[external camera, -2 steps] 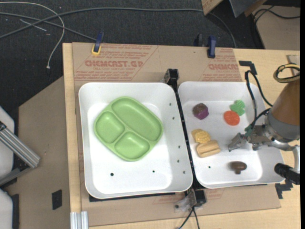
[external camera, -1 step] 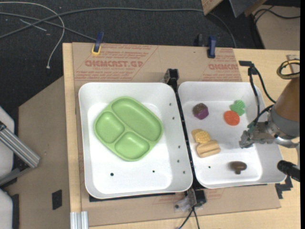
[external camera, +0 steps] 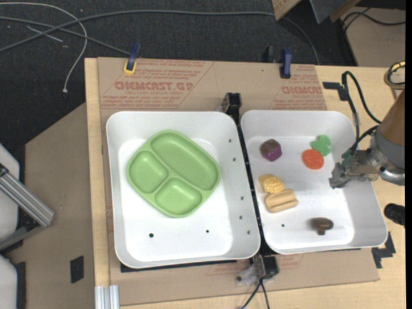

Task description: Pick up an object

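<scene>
Poised at the right bin's right side beside the tomato, gripper low as if for a grasp, grip state impossible to tell.

cam: fixed overhead | slanted down (both bins framed) | arm enters right

Arm cut off at right edge; end effector finger state unreadable.
</scene>
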Controlling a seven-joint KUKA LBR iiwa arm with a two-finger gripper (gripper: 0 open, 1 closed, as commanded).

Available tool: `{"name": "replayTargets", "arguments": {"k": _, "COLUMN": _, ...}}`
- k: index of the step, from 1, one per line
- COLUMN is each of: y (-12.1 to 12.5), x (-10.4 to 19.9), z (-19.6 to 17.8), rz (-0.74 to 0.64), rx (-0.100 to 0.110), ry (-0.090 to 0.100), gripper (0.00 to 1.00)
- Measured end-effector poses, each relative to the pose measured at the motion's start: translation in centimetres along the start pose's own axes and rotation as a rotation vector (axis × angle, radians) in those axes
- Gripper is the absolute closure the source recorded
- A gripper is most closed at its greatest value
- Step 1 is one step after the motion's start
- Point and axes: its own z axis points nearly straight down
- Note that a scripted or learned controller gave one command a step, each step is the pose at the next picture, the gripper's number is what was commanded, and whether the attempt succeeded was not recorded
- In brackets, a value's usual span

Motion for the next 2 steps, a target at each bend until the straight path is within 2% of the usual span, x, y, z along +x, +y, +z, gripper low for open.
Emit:
{"name": "replayTargets", "arguments": {"k": 1, "y": 0.9, "x": -0.5, "z": -4.8, "rz": 0.001, "rx": 0.001, "ry": -0.001, "gripper": 1.0}}
{"name": "replayTargets", "arguments": {"k": 2, "y": 0.2, "x": -0.5, "z": -10.8, "rz": 0.001, "rx": -0.001, "ry": -0.001, "gripper": 1.0}}
